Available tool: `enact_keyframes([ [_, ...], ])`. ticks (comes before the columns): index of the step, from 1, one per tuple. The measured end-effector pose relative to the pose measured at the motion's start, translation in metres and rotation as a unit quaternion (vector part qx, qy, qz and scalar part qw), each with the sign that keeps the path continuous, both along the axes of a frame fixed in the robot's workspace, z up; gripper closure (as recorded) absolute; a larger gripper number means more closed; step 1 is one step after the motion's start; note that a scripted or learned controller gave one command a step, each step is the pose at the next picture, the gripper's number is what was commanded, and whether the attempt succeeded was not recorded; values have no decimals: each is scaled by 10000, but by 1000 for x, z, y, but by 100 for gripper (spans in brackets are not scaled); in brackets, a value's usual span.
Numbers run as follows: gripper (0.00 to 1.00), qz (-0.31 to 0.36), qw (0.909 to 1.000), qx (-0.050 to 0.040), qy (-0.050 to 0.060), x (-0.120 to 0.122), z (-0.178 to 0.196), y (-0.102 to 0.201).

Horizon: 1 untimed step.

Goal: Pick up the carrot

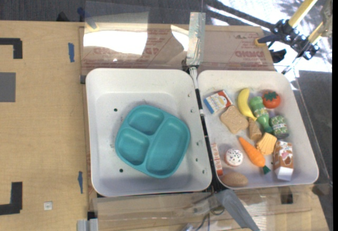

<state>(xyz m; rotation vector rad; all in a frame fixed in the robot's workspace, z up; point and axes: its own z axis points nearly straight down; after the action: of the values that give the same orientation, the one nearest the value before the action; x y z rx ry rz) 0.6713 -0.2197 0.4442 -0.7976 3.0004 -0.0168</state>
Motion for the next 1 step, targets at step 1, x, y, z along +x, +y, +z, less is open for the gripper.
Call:
enact_keyframes([
  [1,100,-7,10000,1,-66,2,14,1],
])
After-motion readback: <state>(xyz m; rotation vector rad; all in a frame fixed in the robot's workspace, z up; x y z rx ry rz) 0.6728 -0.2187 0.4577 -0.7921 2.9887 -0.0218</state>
